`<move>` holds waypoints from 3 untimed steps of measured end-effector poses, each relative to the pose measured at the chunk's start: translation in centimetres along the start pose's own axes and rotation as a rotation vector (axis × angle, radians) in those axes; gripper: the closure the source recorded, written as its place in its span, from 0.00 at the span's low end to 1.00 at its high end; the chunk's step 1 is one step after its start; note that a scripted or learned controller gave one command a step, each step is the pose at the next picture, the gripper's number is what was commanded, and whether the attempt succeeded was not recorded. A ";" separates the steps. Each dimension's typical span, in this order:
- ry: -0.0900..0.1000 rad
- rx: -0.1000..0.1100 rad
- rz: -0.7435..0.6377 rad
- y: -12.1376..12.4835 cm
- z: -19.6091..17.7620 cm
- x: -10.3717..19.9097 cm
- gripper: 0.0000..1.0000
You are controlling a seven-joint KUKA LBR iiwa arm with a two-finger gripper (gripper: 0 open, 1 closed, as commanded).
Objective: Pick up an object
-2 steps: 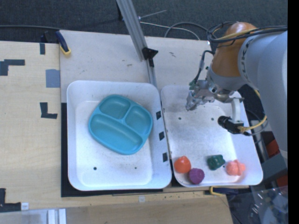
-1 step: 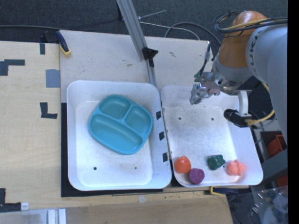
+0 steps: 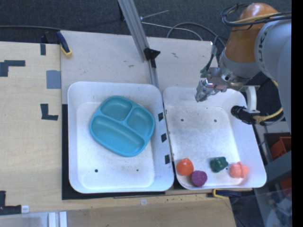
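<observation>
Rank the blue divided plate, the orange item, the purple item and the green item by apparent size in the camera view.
1. blue divided plate, by far the largest
2. orange item, purple item and green item: too alike to rank

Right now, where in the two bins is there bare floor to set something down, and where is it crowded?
In the right bin, the floor is bare from the gripper at the far edge down to the near edge, where the orange piece, purple piece, green piece and pink piece crowd together. In the left bin, the blue divided plate takes the middle; a bare strip runs along the near edge.
</observation>
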State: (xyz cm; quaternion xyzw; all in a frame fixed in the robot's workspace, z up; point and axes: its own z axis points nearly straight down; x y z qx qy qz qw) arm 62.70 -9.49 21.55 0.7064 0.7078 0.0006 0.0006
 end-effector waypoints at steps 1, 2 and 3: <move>0.002 0.001 -0.005 1.9 -0.9 5.3 1.00; 0.002 0.002 -0.006 2.7 -2.0 10.9 1.00; 0.002 0.002 -0.005 3.5 -2.6 16.6 1.00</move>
